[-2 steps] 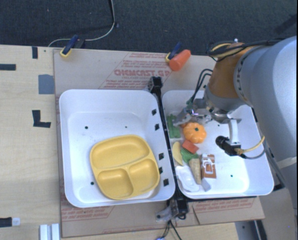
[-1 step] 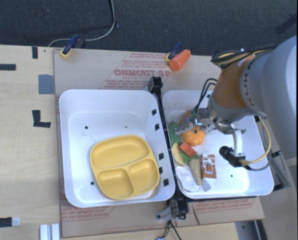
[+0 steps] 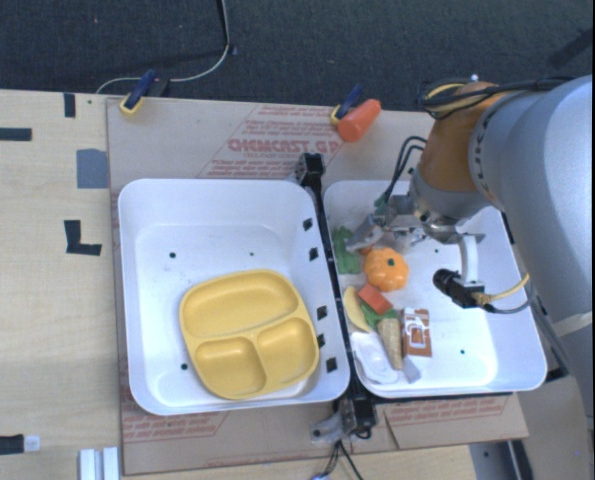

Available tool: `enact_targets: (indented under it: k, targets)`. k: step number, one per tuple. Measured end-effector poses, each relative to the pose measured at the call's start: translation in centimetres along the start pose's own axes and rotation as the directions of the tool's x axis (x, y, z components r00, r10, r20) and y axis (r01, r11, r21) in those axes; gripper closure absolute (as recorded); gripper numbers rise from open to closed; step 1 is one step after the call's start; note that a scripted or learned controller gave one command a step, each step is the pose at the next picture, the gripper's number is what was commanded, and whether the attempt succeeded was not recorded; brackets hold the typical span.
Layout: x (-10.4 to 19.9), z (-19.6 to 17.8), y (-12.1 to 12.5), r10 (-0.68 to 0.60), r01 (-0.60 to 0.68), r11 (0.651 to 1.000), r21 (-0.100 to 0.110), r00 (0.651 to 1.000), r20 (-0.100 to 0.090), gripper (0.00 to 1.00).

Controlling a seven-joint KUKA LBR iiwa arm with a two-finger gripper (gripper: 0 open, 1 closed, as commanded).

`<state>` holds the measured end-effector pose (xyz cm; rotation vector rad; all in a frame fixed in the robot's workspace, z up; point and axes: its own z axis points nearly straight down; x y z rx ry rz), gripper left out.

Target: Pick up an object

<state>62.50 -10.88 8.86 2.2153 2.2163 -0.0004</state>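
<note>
Gripper (image 3: 377, 230) low in right bin (image 3: 497, 363) beside orange toy (image 3: 386, 268), nothing lifted yet, 1 pick left; jaws' state can't tell.

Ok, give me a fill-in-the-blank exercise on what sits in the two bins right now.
1. The yellow divided plate lies in the ____ bin as the camera sees it.
2. The round fruit in the right bin is ____ in colour.
3. The plate has ____ compartments.
4. The gripper hovers over the ____ bin.

Missing words: left; orange; three; right
</note>
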Motion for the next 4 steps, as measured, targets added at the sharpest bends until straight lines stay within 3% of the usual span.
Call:
enact_targets:
  k: [1,2,3,4]
  targets:
    - [-1.6,-0.1,-1.6,0.002,-0.002,1.000,-0.009,1.000,-0.005,0.00]
    - [-0.3,-0.2,-7.3,0.004,-0.004,1.000,-0.011,1.000,-0.001,0.00]
    - [0.5,-0.1,-2.3,0.003,-0.003,1.000,-0.004,1.000,0.012,0.00]
    - [1.0,-0.9,-2.5,0.003,-0.003,1.000,0.001,1.000,0.002,1.00]
